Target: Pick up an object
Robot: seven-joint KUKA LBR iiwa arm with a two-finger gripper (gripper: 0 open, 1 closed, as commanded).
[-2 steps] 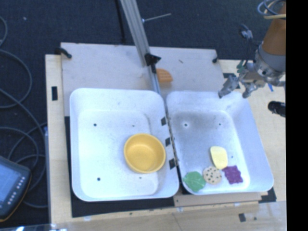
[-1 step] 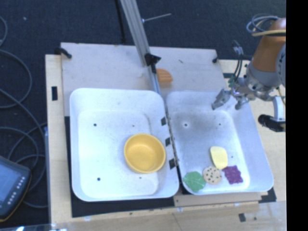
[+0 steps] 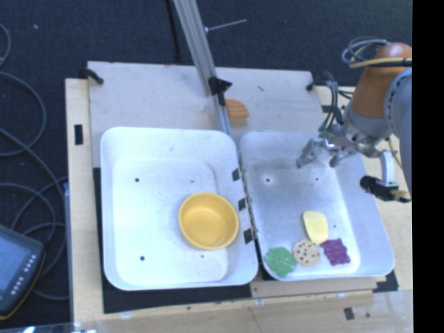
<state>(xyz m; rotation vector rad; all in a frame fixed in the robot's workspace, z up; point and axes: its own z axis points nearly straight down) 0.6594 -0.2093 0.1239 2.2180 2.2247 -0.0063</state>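
Camera view, hand (image 3: 320, 155) open above right bin (image 3: 277, 186), yellow bowl (image 3: 208, 220) in left bin (image 3: 139, 158), small items well apart near front.

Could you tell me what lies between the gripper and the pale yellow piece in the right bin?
Only bare bin floor separates the gripper from the yellow piece in the camera view.

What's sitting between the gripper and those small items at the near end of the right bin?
Nothing visible. The gripper hangs over the far end of the right bin, and bare bin floor lies between it and the yellow piece, cookie, purple piece and green piece.
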